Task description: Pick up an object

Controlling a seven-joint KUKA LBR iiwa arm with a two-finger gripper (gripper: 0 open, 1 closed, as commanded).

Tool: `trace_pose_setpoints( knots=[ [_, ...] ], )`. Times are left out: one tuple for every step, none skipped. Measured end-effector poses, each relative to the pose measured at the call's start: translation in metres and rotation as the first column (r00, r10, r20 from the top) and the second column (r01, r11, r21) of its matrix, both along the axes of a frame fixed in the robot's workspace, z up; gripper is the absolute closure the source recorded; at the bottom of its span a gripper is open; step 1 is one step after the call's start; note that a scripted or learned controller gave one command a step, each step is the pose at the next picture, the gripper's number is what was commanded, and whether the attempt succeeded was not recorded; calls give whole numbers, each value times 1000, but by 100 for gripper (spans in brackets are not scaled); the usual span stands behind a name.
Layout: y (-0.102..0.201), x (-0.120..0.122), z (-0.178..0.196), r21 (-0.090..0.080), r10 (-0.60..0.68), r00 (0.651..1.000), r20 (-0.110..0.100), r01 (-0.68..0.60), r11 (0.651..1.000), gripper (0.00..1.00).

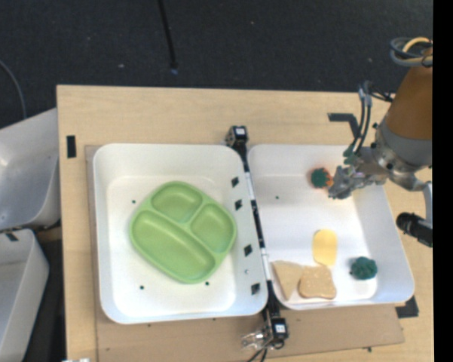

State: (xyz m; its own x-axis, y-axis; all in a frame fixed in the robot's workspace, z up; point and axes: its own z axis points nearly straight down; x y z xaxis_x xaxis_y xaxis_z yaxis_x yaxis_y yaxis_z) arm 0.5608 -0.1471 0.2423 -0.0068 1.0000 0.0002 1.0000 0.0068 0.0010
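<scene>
My gripper (339, 187) hangs over the far right part of the right bin (286, 225), its tips just right of a small green and orange toy (319, 177). Nothing shows between its fingers. A yellow piece (325, 246) lies in the middle of the right bin. Near the front wall lie a tan slice of bread (317, 283) and a darker tan slab (286, 279) beside it. A dark green lump (363, 268) sits at the bin's right front.
The left bin (113, 277) holds a green divided plate (183, 231). Black clips (249, 225) run along the wall between the two bins. A white box (15, 179) stands left of the bench.
</scene>
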Motion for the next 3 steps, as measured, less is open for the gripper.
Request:
trace_pose_setpoints(
  knots=[
    [51,14,-10,0,-1,1000,-2,1,1000,100],
    [103,35,-5,1,1,1000,2,-1,1000,100],
    [154,42,-14,0,0,1000,0,0,1000,100]
  ],
)
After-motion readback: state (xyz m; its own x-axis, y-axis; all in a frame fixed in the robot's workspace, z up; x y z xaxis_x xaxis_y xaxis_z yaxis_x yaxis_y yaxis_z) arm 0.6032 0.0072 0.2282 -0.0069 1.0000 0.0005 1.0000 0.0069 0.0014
